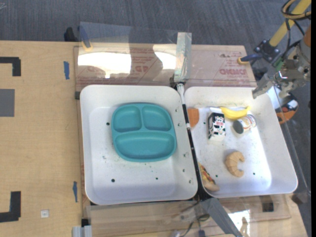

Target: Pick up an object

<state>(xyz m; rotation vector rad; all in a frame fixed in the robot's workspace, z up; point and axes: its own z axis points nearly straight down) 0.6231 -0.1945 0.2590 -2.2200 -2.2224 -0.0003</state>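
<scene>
Candidate objects sit in the right bin (276,179): a croissant (235,162) lies alone on bare white floor toward the near side, well apart from the rest, so it is judged the easiest target. Further back a banana (234,112) lies across the far part, just beside a small black-and-white carton (217,125) standing upright, and a grey round piece with a clear ring-like item (244,124) close under the banana; exact contact among these cannot be told. An orange piece (192,116) is pressed against the dividing wall, and a small mixed-colour item (208,177) is tucked in the near left corner. For a clean pick, a straight descent over the croissant's middle is advised, with closure across its narrow width; the clustered items and wall-hugging pieces are likely to slip or block a finger. The pincer (276,80) is seen at the far right edge above the bin's rim, nothing held in view; whether it is wide or narrow cannot be told. The left bin (94,147) holds a teal divided plate (143,132), three compartments, nothing in them. Both bins rest on the surface (34,132).
</scene>
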